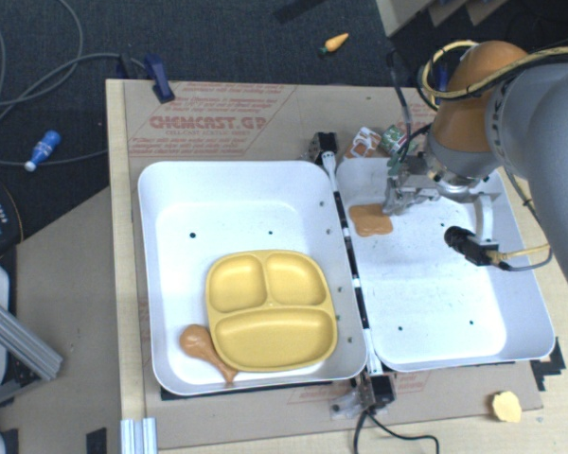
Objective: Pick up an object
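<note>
Tan flat food piece (pixel 370 221) lies just left of and below gripper (pixel 399 200); its grip state unreadable

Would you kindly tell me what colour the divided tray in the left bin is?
Yellow; the divided tray shows best in the camera view.

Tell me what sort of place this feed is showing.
Probably a robotics lab test bench rather than a kitchen: a grey arm over two white bins, set on cardboard, toy food like the yellow divided plate, and loose cables on dark carpet.
</note>
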